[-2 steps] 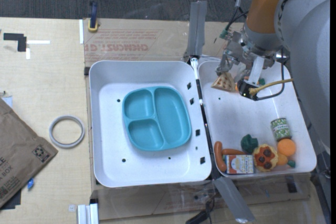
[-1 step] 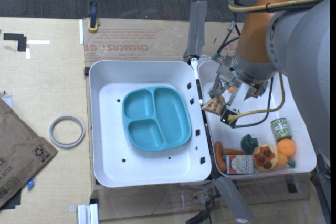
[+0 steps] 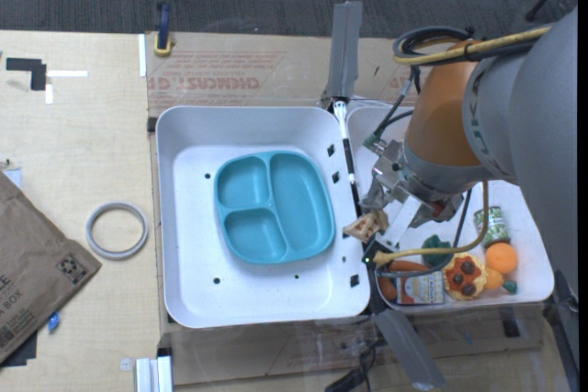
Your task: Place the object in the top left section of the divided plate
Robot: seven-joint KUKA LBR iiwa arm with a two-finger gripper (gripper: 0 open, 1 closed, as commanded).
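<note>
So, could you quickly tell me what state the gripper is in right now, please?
Gripper: closed on a small tan object, held over the divider between the two bins, just right of the blue divided plate.

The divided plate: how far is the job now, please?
Done: a small tan object sits at the gripper, apparently lifted from the right bin. In hand: carrying it over the rim between the bins. Left: the blue divided plate holds nothing; its top left section awaits the drop.

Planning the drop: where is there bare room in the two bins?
All three sections of the blue divided plate are bare, as is the left bin floor around it. The right bin is crowded with toy food under the gripper.
</note>
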